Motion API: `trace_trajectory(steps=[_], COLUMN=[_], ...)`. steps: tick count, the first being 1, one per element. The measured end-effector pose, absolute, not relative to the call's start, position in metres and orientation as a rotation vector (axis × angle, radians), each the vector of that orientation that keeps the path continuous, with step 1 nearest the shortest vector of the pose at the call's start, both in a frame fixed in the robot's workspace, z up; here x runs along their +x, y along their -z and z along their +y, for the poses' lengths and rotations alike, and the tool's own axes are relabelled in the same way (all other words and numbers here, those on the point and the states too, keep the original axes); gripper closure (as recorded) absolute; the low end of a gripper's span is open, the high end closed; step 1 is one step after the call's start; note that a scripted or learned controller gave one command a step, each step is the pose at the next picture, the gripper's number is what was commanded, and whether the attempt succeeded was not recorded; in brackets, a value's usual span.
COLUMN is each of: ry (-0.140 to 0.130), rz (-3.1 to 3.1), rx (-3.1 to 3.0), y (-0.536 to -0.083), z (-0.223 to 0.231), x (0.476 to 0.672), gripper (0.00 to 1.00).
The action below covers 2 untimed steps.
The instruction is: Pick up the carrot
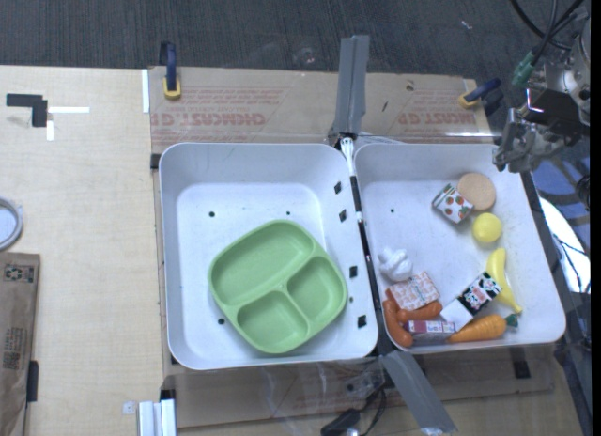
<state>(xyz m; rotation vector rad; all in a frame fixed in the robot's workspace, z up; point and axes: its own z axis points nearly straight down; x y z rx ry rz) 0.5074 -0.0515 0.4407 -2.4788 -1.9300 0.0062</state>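
The carrot (480,328) is orange with a small green top at its right end. It lies flat in the near right corner of the right bin (404,173), close to the front wall. My gripper (516,154) hangs over the far right corner of that bin, well away from the carrot, with nothing visibly held. Dark wrist hardware and cables sit just above it.
Around the carrot lie a black-and-white carton (480,291), a banana (500,277), a small bar (430,329) and orange-red pieces (410,312). Farther back are a lemon (486,227), a strawberry carton (453,205) and a tan disc (479,190). The left bin holds a green divided plate (276,285).
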Motion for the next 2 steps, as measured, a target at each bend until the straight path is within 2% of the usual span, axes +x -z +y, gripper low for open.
trace_trajectory(steps=[1, 2], ry=[-0.008, -0.007], rz=[-1.426, -1.672], rx=[-2.798, -2.659], y=[-0.441, -0.359], z=[-0.094, -0.086], x=[0.479, 0.478], gripper=[1.0, 1.0])
